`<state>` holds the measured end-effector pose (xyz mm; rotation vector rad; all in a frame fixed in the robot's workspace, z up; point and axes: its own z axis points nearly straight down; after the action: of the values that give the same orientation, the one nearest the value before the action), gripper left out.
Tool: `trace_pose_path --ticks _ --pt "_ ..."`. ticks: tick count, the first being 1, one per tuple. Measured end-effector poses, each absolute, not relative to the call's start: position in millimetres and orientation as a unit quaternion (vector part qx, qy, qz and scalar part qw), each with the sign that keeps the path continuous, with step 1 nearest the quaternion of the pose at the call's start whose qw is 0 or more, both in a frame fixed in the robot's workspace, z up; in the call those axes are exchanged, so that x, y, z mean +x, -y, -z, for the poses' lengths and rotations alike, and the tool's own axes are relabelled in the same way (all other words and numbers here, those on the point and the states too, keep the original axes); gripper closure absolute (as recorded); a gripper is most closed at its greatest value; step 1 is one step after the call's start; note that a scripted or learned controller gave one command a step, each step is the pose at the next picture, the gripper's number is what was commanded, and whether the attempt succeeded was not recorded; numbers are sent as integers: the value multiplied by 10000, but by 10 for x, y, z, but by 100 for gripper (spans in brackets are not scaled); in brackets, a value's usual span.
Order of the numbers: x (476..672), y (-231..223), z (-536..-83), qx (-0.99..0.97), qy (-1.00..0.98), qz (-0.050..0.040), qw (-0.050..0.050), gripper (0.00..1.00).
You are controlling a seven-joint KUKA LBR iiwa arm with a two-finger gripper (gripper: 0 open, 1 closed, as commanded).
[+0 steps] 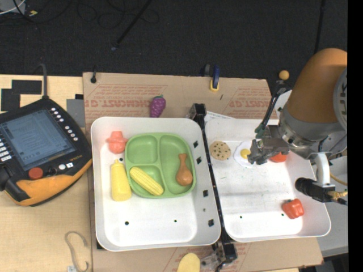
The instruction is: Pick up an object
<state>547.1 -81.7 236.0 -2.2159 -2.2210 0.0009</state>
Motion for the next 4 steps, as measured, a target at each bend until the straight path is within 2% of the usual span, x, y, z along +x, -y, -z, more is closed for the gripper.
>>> trace_pose_path --ticks 1,2,3,4 --pt "5468 728 -2196 -7074 7068 -11 16 100" --pt "5477 780 -2374 -7071 7071 -2 3 100" --pt "5503 690 -2267 -7072 7070 -11 18 100" --pt "5553 792 -2358 -7071 7071 -4 7 100"
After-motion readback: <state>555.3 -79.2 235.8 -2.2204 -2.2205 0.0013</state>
